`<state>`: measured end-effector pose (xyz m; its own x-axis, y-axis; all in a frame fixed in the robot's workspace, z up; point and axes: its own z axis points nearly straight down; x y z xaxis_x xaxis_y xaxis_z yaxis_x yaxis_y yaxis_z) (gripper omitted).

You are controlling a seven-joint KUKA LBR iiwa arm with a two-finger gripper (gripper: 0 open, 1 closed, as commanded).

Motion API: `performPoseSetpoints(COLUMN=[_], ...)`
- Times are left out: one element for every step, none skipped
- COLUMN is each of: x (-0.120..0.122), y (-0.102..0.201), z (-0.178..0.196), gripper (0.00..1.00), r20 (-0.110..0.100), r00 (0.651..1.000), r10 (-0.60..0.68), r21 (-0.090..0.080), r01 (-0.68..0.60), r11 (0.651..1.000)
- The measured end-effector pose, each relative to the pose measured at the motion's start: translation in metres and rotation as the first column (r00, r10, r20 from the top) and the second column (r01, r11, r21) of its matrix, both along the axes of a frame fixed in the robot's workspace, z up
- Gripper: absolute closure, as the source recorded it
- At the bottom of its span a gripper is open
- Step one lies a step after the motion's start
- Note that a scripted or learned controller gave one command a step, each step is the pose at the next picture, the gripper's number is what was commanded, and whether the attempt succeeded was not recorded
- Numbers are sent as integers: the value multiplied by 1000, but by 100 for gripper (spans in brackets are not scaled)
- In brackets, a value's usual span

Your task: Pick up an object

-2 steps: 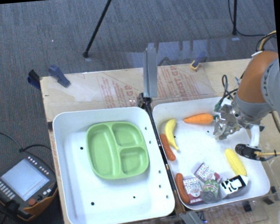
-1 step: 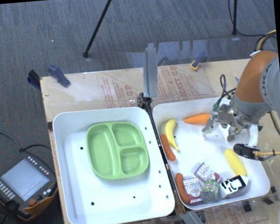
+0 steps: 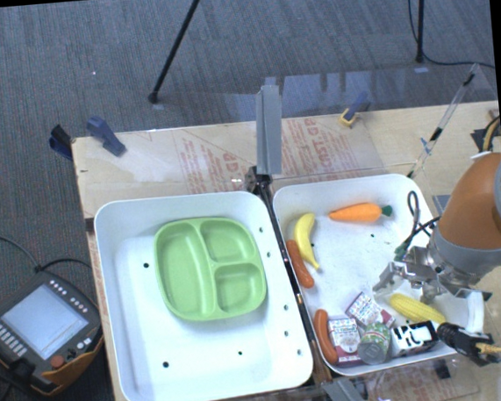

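Note:
The right bin holds a banana, a carrot, two red sausages, a yellow corn cob, small snack packets, a can and a black-and-white item. My gripper hangs low over the bin's right side, just above and left of the corn cob. Its metal end is seen from above and partly blurred. Nothing is visibly held.
The left bin carries a green divided tray. A grey post rises at the back between the bins. The arm's orange band overhangs the right bin's right edge. A control pendant lies on the floor at left.

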<state>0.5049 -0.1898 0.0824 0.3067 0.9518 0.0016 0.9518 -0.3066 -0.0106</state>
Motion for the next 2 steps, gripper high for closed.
performPoseSetpoints(x=[-1, -1], y=[-2, -2], z=[5, 5], gripper=[100, 0], r20=[-7, -7], r00=[1000, 1000], r10=[-7, -7], r21=[3, 3], r01=[7, 7], r11=[1000, 1000])
